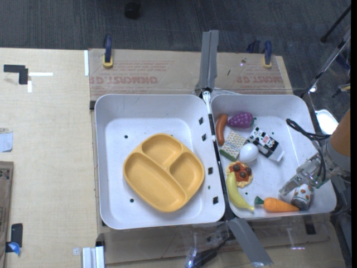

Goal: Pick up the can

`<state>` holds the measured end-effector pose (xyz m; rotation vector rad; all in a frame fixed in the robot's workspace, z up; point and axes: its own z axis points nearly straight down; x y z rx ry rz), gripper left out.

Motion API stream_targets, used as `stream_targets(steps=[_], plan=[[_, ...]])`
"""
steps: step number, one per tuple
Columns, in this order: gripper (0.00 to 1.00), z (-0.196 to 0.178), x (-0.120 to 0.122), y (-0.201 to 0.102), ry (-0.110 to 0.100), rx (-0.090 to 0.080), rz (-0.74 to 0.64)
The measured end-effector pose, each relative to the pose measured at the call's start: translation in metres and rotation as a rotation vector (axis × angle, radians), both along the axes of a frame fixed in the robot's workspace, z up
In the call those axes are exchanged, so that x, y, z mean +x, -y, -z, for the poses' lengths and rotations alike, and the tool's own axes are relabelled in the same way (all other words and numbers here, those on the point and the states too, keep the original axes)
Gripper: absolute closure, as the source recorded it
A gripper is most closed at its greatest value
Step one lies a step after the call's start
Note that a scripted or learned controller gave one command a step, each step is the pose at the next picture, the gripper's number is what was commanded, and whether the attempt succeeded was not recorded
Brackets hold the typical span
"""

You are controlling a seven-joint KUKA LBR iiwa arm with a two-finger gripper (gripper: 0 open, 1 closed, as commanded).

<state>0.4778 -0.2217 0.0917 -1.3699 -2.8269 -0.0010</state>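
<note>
Near the right bin's (312, 108) front corner, a small cylindrical can (302, 196) is gripped by the metal gripper (302, 184), just beside a smooth orange carrot (279, 205).

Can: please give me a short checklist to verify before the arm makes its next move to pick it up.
1. Can in view, near the right bin's front right corner: ok.
2. Gripper over the can: ok, it sits just above it.
3. Can between the jaws: cannot tell.
4. Room around the can: not ok, the carrot lies right beside it.
5. Can upright: cannot tell, partly covered.
</note>
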Motion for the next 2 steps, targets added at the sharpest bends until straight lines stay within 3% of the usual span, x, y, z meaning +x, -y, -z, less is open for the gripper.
stream_targets(steps=[1, 2], plan=[[1.0, -0.0093, 0.0009, 0.0002, 0.003, 0.0, 0.004], [0.0, -0.0092, 0.0009, 0.0002, 0.003, 0.0, 0.003]])
